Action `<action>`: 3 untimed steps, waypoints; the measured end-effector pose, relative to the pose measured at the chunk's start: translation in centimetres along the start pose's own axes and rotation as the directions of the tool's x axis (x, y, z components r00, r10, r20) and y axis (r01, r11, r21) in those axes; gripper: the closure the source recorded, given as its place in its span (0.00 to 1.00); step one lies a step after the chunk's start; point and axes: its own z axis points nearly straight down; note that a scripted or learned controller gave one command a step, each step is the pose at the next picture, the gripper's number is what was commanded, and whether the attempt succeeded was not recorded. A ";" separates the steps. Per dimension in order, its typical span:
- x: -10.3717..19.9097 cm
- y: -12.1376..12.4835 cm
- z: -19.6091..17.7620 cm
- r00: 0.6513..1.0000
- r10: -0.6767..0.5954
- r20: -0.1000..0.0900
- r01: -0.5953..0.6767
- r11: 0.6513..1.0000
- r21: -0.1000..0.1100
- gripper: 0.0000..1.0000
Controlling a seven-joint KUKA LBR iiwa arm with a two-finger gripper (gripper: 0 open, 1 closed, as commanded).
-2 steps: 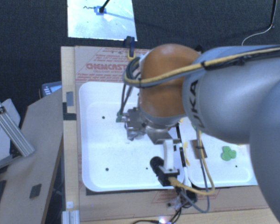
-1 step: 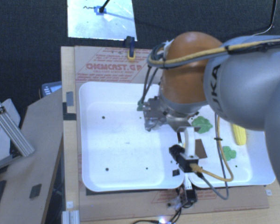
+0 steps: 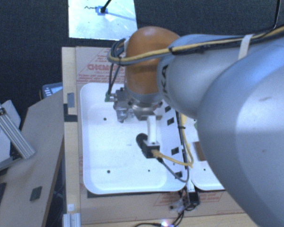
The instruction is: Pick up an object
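Over the left bin [image 3: 102, 150], in the camera view from above the bench, the gripper [image 3: 120, 112] hangs low above the back half of the white floor, under the orange band [image 3: 144, 56] of the arm [image 3: 236, 108]. Whether the gripper is open or closed I cannot tell, and I see nothing held in it. The visible floor carries a few dark dots [image 3: 108, 171], too small to name. The right bin [image 3: 206, 179] is mostly hidden behind the arm, so I cannot tell where the object lies. I judge that anything kept in such shallow bins is small and light. A hold across its narrowest middle part would be safest.
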 end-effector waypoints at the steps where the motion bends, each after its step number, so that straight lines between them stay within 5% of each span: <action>1: -0.4 -7.4 3.4 1.000 0.006 0.003 -0.006 1.000 0.014 1.00; 2: -1.0 -4.6 -6.6 1.000 0.005 -0.001 -0.005 1.000 -0.006 1.00; 3: -7.0 -6.2 -11.7 1.000 0.011 0.002 -0.011 1.000 -0.001 1.00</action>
